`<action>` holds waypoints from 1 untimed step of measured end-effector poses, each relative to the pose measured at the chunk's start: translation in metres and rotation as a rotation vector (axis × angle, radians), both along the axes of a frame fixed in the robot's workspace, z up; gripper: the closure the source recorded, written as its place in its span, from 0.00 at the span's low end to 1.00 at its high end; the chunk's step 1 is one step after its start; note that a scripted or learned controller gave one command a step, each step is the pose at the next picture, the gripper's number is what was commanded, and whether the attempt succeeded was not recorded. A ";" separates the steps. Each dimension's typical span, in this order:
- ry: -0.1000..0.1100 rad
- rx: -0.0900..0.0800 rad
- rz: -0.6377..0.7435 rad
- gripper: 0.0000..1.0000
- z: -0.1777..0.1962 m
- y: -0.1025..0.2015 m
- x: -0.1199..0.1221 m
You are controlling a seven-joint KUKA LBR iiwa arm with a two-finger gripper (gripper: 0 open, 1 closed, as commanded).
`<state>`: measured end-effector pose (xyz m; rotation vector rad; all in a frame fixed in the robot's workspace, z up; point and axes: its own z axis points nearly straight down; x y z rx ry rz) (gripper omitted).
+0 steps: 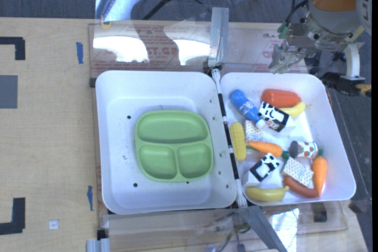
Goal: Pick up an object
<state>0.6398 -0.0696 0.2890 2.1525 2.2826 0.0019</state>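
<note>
Gripper (285,60) over right bin (336,127) back rim, finger state unclear; nearest pick, red pepper (280,97), just below, lying crosswise.

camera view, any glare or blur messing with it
Camera view: strong white glare on the clear panel behind the left bin; the green tray and the toys in the right bin are evenly lit and sharp; the tool at the top right looks slightly soft.
</note>
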 end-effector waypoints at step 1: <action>0.006 0.002 0.227 1.00 -0.038 -0.032 -0.073</action>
